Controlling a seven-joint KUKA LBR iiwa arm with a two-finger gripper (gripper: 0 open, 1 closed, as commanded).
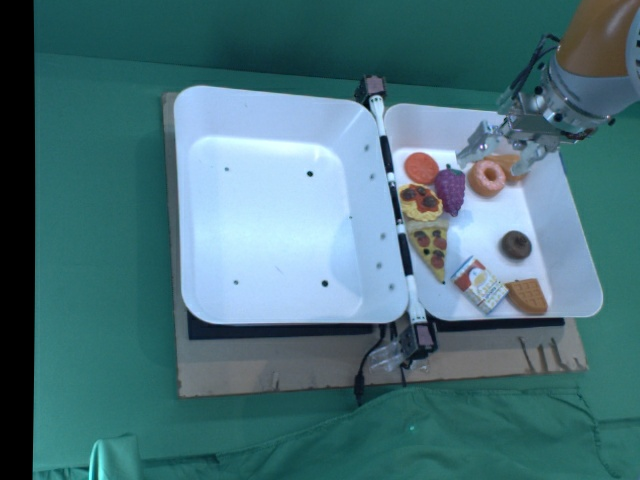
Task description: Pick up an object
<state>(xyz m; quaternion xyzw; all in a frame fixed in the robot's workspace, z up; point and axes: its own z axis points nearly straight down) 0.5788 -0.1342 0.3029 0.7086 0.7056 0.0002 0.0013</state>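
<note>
Arm: we see the grey arm [600, 43] with its orange band reaching in from the right, over the far end of the right bin [570, 268].
Gripper: the gripper [497, 158] hangs above the far part of that bin; its two fingers are spread apart and we see nothing between them.
Nearest item: a pink-iced doughnut [488, 178] lies just below the gripper, with an orange item [511, 166] (partly hidden, so we cannot tell what it is) touching its far side.
Middle of bin: a chocolate doughnut [516, 245] sits on its own, well apart from the rest.
Left side of bin: a red disc [421, 167], purple grapes [450, 189], a small round pizza [421, 202] and a pizza slice [431, 249] lie close together along the divider.
Near edge: a small carton [479, 284] lies just beside a waffle wedge [527, 295].
Left bin: we see the left bin [280, 218], white like its neighbour.
</note>
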